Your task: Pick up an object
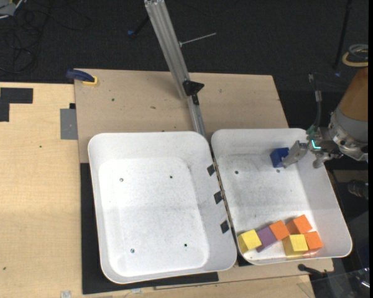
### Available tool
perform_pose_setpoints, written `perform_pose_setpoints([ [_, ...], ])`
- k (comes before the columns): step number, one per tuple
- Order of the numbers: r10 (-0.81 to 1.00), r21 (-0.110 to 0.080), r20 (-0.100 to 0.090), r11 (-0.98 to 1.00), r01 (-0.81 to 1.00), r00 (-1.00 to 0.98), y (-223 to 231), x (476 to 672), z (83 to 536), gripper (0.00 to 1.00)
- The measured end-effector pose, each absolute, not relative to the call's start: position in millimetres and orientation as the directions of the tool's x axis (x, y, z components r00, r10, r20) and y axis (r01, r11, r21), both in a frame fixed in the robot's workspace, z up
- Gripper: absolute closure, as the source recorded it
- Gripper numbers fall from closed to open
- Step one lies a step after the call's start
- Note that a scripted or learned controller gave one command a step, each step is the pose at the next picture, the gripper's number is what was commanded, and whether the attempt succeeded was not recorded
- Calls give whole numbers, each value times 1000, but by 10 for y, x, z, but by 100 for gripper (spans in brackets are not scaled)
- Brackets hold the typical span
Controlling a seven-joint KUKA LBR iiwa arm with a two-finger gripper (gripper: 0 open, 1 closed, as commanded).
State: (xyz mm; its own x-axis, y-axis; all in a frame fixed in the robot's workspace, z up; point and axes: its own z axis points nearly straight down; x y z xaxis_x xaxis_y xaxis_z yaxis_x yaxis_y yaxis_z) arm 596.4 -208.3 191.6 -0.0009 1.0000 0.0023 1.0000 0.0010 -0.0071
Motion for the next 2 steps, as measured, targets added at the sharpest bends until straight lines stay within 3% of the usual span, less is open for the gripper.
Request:
perform_pose_setpoints([
  [1, 1000, -3, 1, 4, 1000, -4, -2081, 5975, 1939, 0],
  [2, 1000, -7, 2, 4, 1000, -4, -2056, 5987, 1503, 0],
])
